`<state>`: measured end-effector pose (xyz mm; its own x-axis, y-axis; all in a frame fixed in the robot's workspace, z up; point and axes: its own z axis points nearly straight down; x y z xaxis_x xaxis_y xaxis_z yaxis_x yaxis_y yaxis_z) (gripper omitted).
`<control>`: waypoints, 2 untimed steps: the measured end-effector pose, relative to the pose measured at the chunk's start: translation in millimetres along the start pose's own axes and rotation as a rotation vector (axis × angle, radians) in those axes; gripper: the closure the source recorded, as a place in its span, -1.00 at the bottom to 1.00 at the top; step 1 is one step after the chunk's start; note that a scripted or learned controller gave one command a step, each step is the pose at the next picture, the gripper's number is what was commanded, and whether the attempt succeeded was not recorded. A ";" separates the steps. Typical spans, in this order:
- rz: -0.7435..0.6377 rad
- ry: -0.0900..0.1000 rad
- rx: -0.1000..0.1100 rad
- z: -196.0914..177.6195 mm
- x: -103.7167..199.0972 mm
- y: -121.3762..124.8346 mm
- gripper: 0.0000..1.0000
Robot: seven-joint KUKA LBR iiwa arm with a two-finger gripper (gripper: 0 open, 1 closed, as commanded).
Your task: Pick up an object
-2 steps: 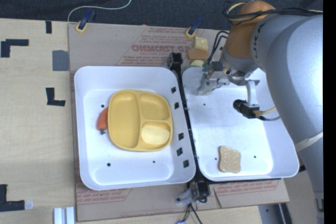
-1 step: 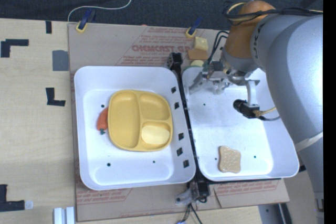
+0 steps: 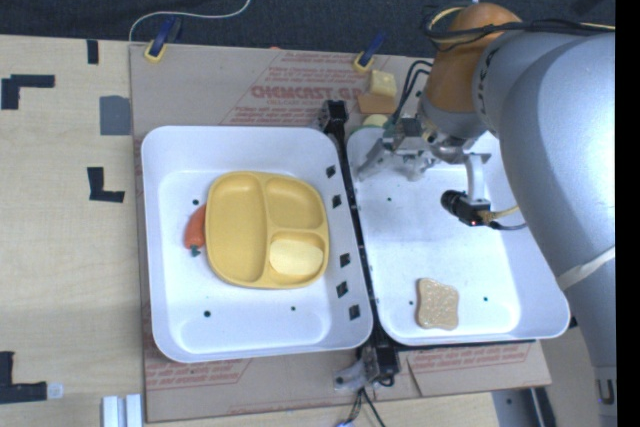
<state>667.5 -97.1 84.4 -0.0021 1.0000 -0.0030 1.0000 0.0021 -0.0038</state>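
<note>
Orange item [image 3: 194,228]: left bin, wedged at the left edge of the yellow plate and partly under it; too hidden for me to name or to judge its handling; poor access.
Yellow plate [image 3: 262,215]: left bin [image 3: 160,165], roughly centre; three compartments; I judge it stiff, light, smooth and slippery; too broad to span, so only its raised rim offers me a hold.
Pale yellow piece [image 3: 297,258]: lies in the plate's lower right compartment; looks rounded and light; I would close across its narrow width, though the compartment wall crowds one side.
Divider [image 3: 345,205]: black clips along the seam where the two bins touch; an obstruction to any low crossing.
Bread-like slice [image 3: 437,303]: right bin [image 3: 530,305], near the front wall, well apart from everything else; I judge it light, soft, flat and crumbly; take it across the short sides with gentle force; my easiest target.
Blocks [image 3: 379,91]: behind the right bin, on the cardboard; outside the working area.
My gripper [image 3: 400,153]: over the right bin's back left corner; I cannot tell its opening; I see nothing held.
</note>
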 end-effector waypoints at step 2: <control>-0.005 0.006 -0.003 -103.8 92.6 -66.8 1.00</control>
<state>600.9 -4.3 188.2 -0.0075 1.0000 0.0028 1.0000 0.0075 -0.0010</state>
